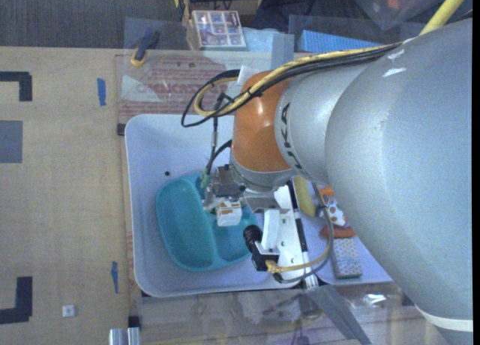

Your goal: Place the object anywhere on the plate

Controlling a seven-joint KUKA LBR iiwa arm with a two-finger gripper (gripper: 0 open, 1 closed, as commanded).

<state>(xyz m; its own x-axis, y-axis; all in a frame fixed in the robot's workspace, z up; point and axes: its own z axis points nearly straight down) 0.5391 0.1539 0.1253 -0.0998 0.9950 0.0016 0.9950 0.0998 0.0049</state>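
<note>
Hovered tool (225,205) over teal oval plastic plate (187,223) in white bin (146,156); grip state unclear; placing step likely, release next

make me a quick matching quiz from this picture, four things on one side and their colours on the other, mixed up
Things:
1. plate
2. bin
3. band above the arm's wrist
4. tape marks on the bench

Colours:
A. orange
B. blue
C. teal
D. white

Pairs: 1-C, 2-D, 3-A, 4-B
</note>
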